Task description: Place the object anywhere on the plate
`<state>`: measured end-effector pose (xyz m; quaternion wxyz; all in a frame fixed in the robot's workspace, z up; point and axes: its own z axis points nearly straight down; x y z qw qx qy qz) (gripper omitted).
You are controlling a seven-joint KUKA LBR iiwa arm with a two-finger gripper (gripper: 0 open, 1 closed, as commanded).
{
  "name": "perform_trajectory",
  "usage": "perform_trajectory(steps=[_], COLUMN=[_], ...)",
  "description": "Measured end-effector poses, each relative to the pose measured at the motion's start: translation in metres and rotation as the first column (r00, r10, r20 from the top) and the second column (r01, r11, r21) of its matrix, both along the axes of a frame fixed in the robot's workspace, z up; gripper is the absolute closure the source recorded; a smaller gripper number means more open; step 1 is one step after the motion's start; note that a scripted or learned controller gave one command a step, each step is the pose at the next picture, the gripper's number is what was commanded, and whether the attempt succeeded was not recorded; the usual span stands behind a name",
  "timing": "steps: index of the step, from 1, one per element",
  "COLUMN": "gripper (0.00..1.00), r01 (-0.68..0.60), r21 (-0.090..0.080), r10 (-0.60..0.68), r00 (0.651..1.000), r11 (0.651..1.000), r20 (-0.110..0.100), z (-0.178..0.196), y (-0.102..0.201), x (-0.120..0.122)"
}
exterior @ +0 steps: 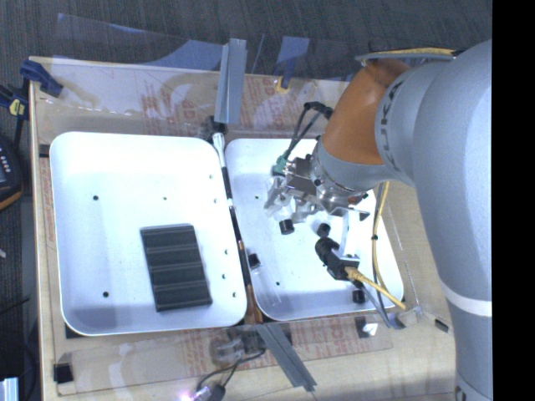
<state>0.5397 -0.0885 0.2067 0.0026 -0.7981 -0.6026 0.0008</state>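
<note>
The dark, ribbed, rectangular plate (175, 267) lies flat in the left bin (84, 165), toward its near edge, slightly tilted; the bin is shallow, glossy white plastic with rounded corners. The arm (418, 98), smooth grey with an orange band, reaches over the right bin (284, 295); its gripper (288, 195), a cluster of metal parts and black cables, hangs above that bin's middle. Whether it carries the object cannot be told. A yellow cable (380, 291) trails toward the right bin's near right corner.
</note>
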Motion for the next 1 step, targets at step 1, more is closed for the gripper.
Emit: perform_trajectory(steps=[1], gripper=[1.00], r01=[-0.048], r21=[-0.003], r10=[0.048], r00=[0.999], r11=[0.999], r20=[-0.003], z=[-0.0165], y=[0.0489], x=[-0.0643])
